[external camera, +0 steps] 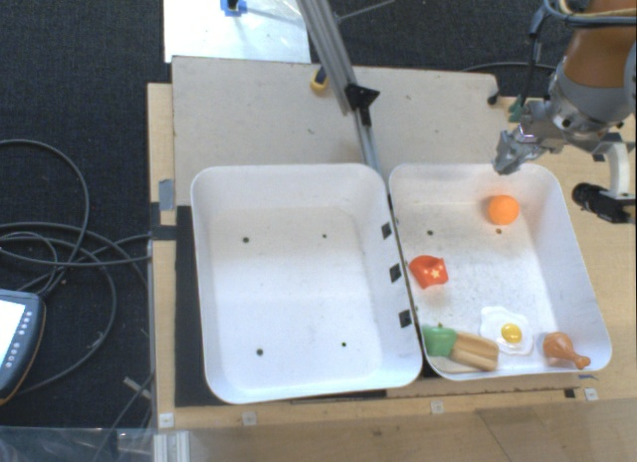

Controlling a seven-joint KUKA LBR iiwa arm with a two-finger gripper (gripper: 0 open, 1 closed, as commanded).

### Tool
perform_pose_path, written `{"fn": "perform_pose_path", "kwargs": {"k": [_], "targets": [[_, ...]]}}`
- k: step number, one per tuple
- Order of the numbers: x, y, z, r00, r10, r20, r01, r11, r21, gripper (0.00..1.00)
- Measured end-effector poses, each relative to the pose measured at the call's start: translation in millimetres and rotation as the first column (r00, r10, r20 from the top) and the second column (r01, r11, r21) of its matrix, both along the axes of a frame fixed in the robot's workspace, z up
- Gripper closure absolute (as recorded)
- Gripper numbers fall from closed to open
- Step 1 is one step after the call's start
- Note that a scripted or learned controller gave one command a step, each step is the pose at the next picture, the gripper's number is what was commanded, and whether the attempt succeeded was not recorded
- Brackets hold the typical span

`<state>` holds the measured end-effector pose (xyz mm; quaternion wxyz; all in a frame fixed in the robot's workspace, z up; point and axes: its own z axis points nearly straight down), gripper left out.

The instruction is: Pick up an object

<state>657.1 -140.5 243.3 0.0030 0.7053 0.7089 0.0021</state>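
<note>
The right bin (572, 241) holds several toy foods. An orange ball (504, 210) lies near its far edge. A red piece (429, 271) sits by the divider. Along the front lie a green piece (437, 339), a tan bread-like stick (476, 351), a fried egg (510, 331) and a brown drumstick (565, 350). My gripper (510, 154) hangs over the bin's far rim, just up and right of the orange ball, with nothing visible in it.
The left bin (214, 251) stands beside the right one, sharing a divider with black clips. A slanted metal pole (333, 42) crosses behind the bins. Cables (60, 241) and a tablet (15, 336) lie on the floor at left.
</note>
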Motion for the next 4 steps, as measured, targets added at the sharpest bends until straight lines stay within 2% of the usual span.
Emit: {"fn": "perform_pose_path", "kwargs": {"k": [1, 2, 4], "targets": [[1.6, -0.1, 50.5, 1.000, 0.001, 0.001, -0.001, 1.000, 0.000, 1.00], [-23.6, 48.7, 31.7, 1.000, 0.004, -0.008, -0.004, 1.000, 0.002, 1.00], [-70.8, 135.3, 29.9, 1.000, 0.004, -0.008, -0.004, 1.000, 0.004, 1.00]]}}
